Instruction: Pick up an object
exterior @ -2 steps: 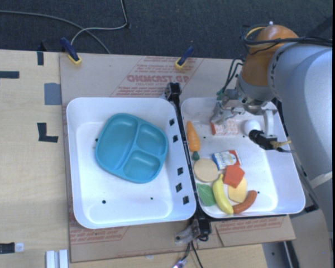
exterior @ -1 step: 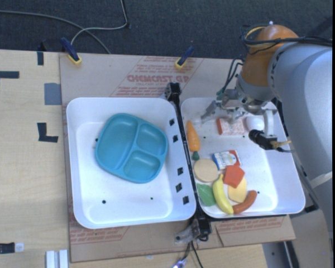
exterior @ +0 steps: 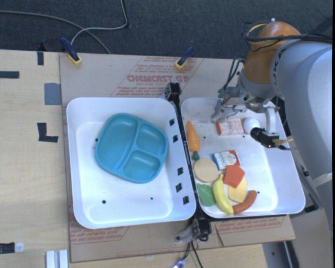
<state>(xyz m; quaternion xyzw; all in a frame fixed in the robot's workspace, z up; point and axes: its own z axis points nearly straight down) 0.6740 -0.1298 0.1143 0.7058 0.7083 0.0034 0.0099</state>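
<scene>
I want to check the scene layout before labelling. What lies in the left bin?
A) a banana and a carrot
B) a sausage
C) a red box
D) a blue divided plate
D: the blue divided plate lies alone in the left bin, while the banana, carrot and sausage lie in the right bin.

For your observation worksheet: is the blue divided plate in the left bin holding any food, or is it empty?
Empty. The blue divided plate shows bare compartments; the toy food lies in the right bin.
</scene>
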